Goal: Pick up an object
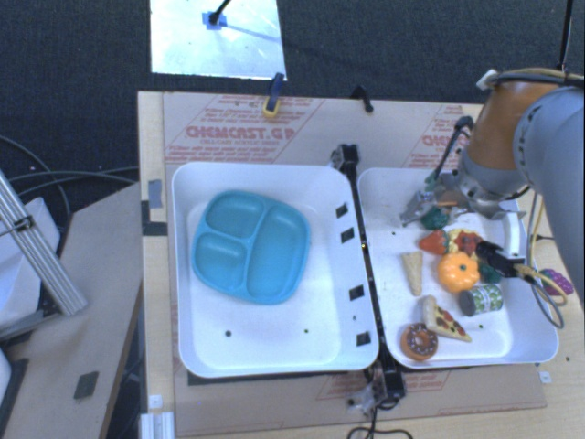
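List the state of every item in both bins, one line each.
Blue divided plate: flat in the left bin, nothing on it.
Orange pumpkin: upright, right bin.
Small can: on its side.
Pizza slice: lying flat.
Donut: flat, near the front rim.
Cone: lying down.
Tool: low over the right bin's back.

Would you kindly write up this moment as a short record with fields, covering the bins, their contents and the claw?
left bin: holds a blue divided plate
right bin: holds toy food, clustered toward its near right part
toy food: orange pumpkin, pizza slice, donut, pale cone, small can, strawberry
claw: low over the far part of the right bin, beside a teal piece
grasp: cannot tell from this view
arm: reaches in from the right
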Controlling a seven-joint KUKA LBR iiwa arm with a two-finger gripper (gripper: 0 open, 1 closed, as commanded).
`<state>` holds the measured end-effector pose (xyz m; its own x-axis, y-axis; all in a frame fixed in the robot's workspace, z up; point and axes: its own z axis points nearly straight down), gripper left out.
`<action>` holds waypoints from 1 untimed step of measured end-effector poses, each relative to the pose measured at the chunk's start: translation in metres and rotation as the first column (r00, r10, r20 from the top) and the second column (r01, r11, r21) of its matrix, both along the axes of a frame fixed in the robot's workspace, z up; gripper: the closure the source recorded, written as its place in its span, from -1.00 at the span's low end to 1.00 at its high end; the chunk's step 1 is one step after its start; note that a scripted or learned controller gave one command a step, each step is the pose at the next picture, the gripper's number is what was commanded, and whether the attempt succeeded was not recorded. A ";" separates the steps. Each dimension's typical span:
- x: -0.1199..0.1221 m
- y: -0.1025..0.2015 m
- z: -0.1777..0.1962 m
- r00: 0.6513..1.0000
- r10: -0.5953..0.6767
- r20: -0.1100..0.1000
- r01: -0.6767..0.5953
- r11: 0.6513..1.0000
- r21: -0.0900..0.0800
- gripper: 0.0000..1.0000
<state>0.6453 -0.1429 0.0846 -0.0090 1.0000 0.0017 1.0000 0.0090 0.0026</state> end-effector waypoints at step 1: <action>0.000 -0.004 0.011 1.000 -0.004 0.004 0.004 1.000 -0.002 1.00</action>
<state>0.6457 -0.1471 0.0961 -0.0052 1.0000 -0.0006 1.0000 0.0052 0.0067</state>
